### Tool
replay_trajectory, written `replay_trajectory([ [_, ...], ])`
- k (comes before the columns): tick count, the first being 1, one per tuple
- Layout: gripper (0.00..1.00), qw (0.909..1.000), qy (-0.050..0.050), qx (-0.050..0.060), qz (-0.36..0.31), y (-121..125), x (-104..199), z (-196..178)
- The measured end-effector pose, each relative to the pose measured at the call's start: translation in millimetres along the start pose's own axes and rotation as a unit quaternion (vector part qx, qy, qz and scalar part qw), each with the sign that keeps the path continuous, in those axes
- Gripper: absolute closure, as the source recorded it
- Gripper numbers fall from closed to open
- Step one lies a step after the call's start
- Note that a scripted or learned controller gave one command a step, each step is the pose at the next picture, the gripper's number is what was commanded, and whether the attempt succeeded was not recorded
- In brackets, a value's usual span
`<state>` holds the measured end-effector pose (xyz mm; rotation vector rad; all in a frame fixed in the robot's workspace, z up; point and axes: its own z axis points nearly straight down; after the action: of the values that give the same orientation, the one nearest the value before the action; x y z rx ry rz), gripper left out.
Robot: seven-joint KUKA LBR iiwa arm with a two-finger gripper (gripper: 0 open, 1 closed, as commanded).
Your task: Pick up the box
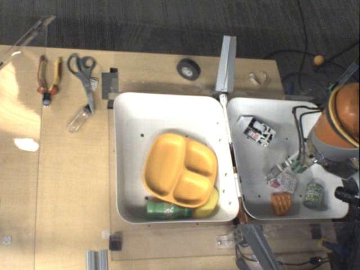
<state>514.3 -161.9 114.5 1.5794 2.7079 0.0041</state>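
Observation:
The box [259, 131] is small, black and white with a red mark, and lies tilted in the far left part of the right bin [247, 207]. My gripper [293, 165] reaches down from the arm's orange band [341, 122] at the right. It hangs in the middle of the right bin, nearer and to the right of the box and apart from it. Its tip sits at the edge of a crinkled clear packet [283, 178].
An orange ridged piece [281, 203] and a small green can [313, 195] lie along the right bin's near side. The left bin [129, 151] holds a yellow divided plate [181, 169], a green bottle [166, 209] and a yellow-green fruit [209, 204]. Scissors, pliers and a tape roll lie on the bench.

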Motion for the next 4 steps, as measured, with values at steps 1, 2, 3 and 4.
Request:
replay_trajectory([
  [1, 0.00, 0.9998, -0.002, -0.002, -0.017, 10, 11, 25],
  [2, 1.00, 0.9998, -0.008, -0.008, -0.019, 14, 9, 12],
  [3, 1.00, 0.9842, 0.000, -0.001, -0.177, 6, 60, -47],
  [4, 1.00, 0.9881, -0.002, -0.001, -0.154, -7, 35, -183],
])
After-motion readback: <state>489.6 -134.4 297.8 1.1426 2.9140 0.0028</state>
